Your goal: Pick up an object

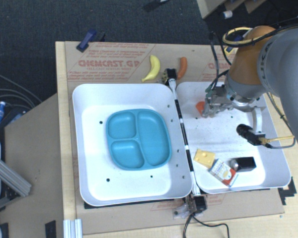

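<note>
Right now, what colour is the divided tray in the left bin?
Light blue; the divided tray shows clearly in the camera view.

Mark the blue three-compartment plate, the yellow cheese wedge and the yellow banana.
Blue three-compartment plate [138,139], camera view, central divider.
Yellow cheese wedge [204,157], camera view, top face.
Yellow banana [152,68], camera view, mid-curve.
</note>
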Robot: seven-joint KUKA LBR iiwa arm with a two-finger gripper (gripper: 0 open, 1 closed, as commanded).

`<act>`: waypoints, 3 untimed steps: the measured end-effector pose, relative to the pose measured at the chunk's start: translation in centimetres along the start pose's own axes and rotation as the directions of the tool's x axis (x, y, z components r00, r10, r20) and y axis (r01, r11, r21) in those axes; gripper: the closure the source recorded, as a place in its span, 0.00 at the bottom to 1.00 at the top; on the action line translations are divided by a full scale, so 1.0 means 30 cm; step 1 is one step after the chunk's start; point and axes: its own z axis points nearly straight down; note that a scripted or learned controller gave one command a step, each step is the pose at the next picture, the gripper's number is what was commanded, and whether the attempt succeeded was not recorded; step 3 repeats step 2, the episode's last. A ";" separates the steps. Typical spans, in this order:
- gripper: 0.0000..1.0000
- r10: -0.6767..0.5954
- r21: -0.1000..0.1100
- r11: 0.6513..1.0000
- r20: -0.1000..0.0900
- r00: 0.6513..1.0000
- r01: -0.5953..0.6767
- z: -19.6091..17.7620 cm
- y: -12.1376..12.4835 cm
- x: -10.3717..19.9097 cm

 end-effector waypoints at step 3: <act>1.00 -0.001 -0.002 1.000 0.001 1.000 0.001 -0.034 0.002 0.001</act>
